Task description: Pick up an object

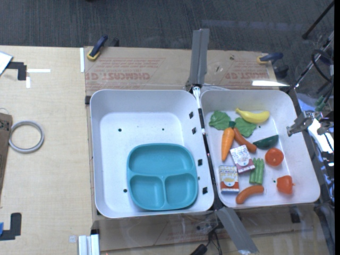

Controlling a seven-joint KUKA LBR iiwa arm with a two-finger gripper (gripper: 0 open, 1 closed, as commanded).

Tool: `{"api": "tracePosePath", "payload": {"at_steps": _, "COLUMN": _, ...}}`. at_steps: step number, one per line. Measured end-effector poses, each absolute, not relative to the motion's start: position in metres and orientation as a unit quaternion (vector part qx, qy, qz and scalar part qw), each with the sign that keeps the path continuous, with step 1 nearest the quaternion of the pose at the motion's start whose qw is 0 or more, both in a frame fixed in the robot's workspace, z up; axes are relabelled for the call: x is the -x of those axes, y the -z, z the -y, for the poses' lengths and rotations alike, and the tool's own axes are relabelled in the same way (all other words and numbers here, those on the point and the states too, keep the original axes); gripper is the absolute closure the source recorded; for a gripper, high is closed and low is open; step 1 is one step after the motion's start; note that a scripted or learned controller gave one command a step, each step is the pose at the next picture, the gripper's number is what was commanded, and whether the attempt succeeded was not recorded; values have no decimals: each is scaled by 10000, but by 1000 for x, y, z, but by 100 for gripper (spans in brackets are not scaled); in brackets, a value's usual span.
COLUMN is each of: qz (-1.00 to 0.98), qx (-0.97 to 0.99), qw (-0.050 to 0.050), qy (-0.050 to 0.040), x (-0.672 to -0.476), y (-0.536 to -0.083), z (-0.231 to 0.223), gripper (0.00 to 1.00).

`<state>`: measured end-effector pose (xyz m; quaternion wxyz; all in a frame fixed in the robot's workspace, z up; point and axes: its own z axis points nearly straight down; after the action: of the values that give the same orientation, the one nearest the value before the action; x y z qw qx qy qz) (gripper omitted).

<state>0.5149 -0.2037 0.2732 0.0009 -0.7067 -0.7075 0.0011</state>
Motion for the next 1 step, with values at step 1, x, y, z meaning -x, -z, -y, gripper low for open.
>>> {"api": "tracePosePath", "payload": {"at_steps": 1, "qz": 7083, "qx": 7060, "qw": 9, "qy": -17, "x": -516, "y": -282, "z": 204, "gripper": 100}}
